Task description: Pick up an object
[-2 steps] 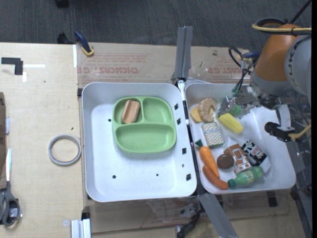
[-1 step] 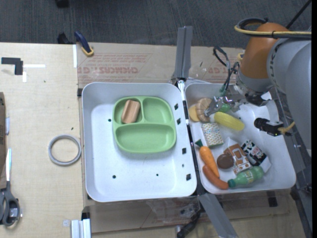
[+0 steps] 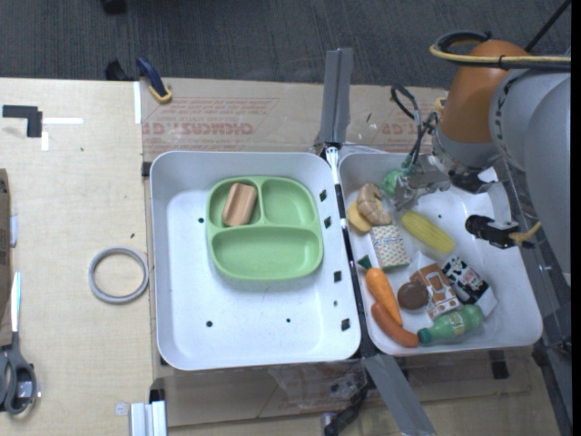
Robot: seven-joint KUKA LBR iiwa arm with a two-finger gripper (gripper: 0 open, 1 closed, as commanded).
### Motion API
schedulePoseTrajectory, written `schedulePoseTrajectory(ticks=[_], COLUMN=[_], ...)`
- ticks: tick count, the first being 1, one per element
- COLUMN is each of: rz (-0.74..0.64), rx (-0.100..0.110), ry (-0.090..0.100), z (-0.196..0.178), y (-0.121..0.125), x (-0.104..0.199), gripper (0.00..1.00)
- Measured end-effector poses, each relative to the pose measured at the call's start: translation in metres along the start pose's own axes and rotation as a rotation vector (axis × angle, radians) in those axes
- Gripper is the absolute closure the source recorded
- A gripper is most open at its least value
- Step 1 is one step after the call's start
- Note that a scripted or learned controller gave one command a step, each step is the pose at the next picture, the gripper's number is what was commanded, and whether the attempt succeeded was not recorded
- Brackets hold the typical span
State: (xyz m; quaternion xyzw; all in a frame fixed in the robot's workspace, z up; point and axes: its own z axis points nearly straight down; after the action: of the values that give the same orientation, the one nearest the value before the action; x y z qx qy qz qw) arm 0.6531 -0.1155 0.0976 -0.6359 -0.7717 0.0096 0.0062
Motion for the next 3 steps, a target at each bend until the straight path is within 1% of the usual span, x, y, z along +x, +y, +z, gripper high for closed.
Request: schedulePoseTrajectory(ticks=[1,2,3], rz=[-0.001,-0.182,-0.178], rx=[-0.004,-0.025,-0.024], ry=[-0.001,-0.001,0.001], z=[-0.001,0.007,-0.001], y=[0.001,-0.060,-0.060], x=[0.000,0.001,0.000], gripper=[0.00,0.00,1.00])
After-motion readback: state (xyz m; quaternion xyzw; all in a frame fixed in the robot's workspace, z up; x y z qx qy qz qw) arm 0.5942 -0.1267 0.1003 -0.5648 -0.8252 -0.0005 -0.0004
